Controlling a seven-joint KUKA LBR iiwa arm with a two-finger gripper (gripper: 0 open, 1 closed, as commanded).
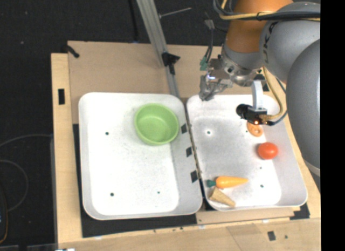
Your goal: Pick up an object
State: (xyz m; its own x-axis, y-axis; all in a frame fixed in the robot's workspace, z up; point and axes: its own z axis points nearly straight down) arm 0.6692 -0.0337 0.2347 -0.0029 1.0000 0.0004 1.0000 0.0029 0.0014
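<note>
Camera view: tool (207, 94) hangs over the right bin's (280, 193) far-left corner, can't tell its state. Tomato (267, 150) and carrot (230, 181) sit well off, nearer the camera.

Left bin (108, 190): white, faint grey speckle, few dark dots. Right bin (232, 136): white, same speckle and dots. Bowl (156, 124): light green, plain. Ball (267, 150): red-orange. Carrot (232, 181): orange-yellow, green tip. Wedge (222, 197): tan. Small piece (255, 130) near right bin's far side: orange, pale patch. Arm (291, 34): grey, orange band. Gripper (207, 92): grey metal, dark parts. Bench board (108, 66): tan cardboard, black marks at edges. Pole (153, 28): grey metal, black clamp. Surround: black.
</note>
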